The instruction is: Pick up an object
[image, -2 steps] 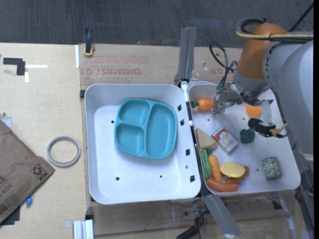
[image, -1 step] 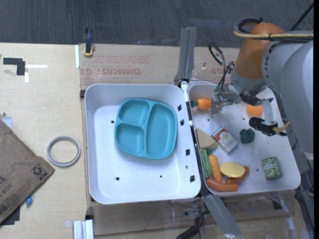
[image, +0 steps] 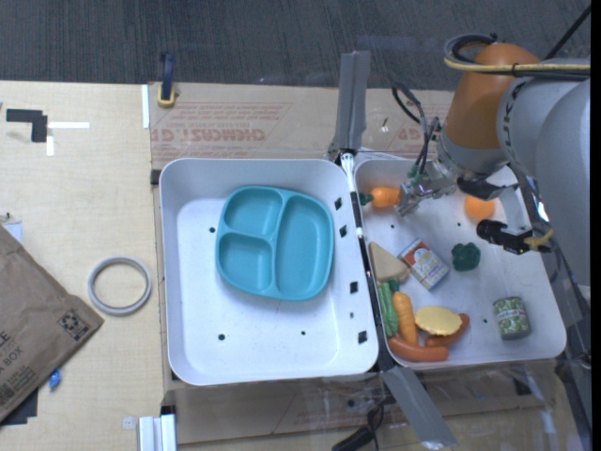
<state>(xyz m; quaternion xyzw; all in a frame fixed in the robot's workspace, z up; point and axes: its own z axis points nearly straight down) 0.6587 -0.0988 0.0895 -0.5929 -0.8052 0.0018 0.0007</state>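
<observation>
Gripper sat low in the right bin, at its far left corner, just right of a small orange fruit — jaw state could not be told. Nothing seen between the jaws. Box, green piece and can lay nearer the camera — apart from the fruit.

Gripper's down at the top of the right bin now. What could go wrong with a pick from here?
1. The gripper sits close beside the small orange piece near the bin wall, so it may nudge the piece against the wall instead of gripping it.
2. The carrot, sausage and yellow piece lie bunched together; a grab there could catch two things or slip.
</observation>
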